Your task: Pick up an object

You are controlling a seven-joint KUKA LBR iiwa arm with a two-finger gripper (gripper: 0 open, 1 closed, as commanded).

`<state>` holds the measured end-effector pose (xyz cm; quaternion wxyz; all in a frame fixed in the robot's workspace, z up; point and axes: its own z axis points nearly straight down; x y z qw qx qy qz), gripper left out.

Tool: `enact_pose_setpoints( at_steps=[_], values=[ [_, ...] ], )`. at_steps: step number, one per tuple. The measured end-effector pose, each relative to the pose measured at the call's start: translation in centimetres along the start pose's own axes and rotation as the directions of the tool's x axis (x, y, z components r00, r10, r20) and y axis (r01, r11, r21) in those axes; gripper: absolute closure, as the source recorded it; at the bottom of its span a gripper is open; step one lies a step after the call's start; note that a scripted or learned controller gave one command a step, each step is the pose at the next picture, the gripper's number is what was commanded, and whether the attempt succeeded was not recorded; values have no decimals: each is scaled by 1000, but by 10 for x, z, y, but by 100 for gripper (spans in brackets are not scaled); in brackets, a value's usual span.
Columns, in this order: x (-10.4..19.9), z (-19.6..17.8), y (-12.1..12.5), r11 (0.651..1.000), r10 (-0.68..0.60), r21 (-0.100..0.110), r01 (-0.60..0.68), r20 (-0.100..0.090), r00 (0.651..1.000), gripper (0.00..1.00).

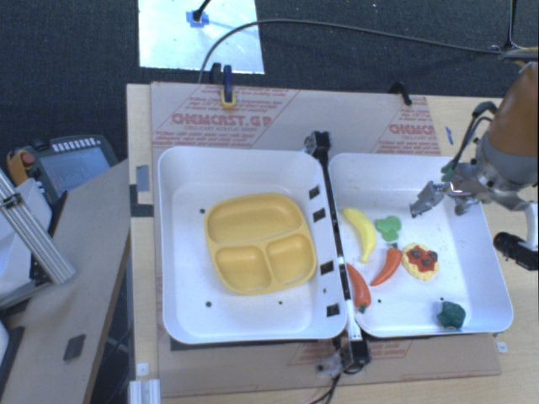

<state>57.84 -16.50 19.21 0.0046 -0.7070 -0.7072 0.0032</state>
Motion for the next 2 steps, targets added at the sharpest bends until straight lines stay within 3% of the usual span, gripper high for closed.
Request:
enact_pose_setpoints(
  at_steps=[1,2],
  values=[
    [0,-7,3,1000,-3,-12,3,2,1000,0],
    [-10,43,4,1000,0,-9,0,2,1000,0]
  ],
)
